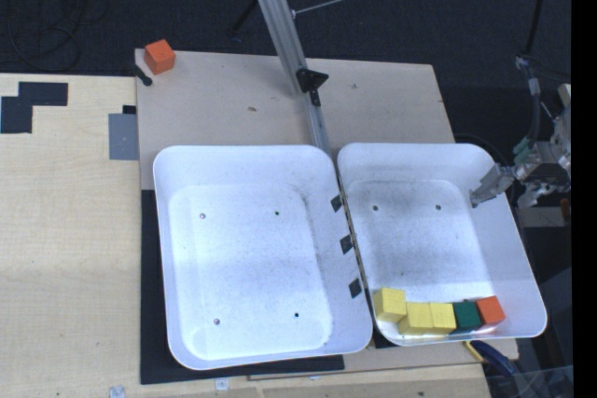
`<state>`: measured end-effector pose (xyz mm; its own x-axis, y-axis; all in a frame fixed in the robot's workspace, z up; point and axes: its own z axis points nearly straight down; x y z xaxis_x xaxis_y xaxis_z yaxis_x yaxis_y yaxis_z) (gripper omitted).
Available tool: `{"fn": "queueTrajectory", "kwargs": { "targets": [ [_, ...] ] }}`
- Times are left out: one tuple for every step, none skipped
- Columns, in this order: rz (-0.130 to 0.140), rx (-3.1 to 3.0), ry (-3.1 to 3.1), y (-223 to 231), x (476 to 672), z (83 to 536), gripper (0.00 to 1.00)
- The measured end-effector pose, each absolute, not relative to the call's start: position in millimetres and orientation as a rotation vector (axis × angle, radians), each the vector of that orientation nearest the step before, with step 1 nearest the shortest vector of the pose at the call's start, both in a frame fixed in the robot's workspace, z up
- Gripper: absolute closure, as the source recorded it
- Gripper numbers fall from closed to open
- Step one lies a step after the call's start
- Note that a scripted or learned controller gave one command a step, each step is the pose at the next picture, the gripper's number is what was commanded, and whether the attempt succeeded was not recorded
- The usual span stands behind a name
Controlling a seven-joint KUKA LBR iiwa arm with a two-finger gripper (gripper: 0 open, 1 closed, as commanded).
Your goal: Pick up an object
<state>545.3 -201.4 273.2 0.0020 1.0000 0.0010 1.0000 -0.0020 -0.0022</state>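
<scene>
Along the near edge of the right bin (522,266), toward its near right corner, four blocks are lying in a touching row: two yellow blocks (415,312), a green block (466,315) and an orange block (490,309). The left bin (177,200) is sitting just beside it. The gripper (487,188) is hovering at the right bin's far right rim, well apart from the row; its grip state cannot be determined. The approach step appears to be in hand. The next move is calling for travel toward the near edge and a descent onto one block; the bin wall and touching neighbours are likely crowding any grasp. At the bench's far left corner an orange cube (159,56) is resting.
</scene>
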Motion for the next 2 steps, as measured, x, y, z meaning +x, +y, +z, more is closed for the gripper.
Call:
{"fn": "queueTrajectory", "kwargs": {
  "targets": [
    [0.001,-2.218,-2.224,-203,582.7,88,0.0],
    [-0.003,-2.215,-2.226,-134,582.4,92,0.0]
  ]
}}
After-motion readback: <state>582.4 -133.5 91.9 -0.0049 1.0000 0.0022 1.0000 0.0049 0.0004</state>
